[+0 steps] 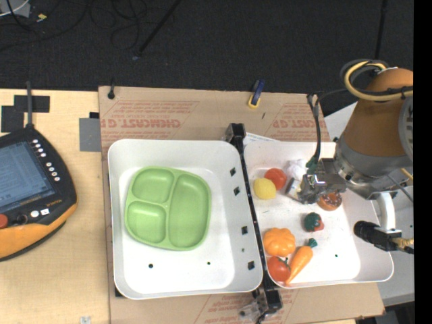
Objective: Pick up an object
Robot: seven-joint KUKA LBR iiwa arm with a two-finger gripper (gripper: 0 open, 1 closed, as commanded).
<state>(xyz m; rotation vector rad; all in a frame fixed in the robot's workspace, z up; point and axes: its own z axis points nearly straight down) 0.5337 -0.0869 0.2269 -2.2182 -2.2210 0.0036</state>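
The right bin holds several toy foods. A red tomato and a yellow lemon lie at its upper left. An orange pumpkin, a carrot and another red piece lie near its front. A small green and red piece sits mid-bin. A brown round piece lies just right of my gripper, which is low over the bin's upper middle, beside the tomato. Something white lies just above the gripper. Nothing shows between the fingers.
The left bin holds a green divided plate. A teach pendant lies on the bench at far left. A blue and yellow clamp sits at the cardboard's far edge. The arm's grey and orange body hangs over the right bin's right side.
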